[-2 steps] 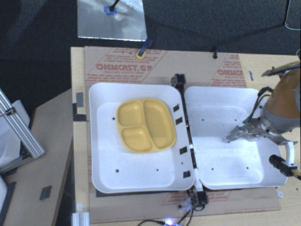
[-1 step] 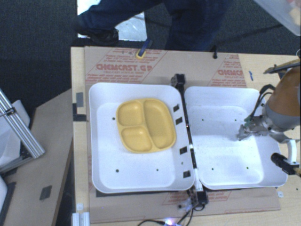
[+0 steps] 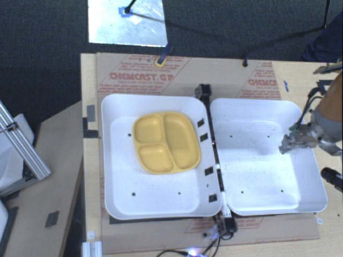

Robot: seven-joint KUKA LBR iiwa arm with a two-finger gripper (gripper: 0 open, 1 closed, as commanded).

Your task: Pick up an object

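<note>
Nothing is picked yet: the tray (image 3: 165, 142) lies in the left bin (image 3: 115, 194); the gripper (image 3: 292, 142), grip state unclear, hangs over the right bin (image 3: 308, 199).

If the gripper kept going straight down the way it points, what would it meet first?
Most likely the bare floor of the right bin. The gripper hangs over that bin's right part, while the yellow plate lies in the left bin. Depth is hard to judge.
</note>
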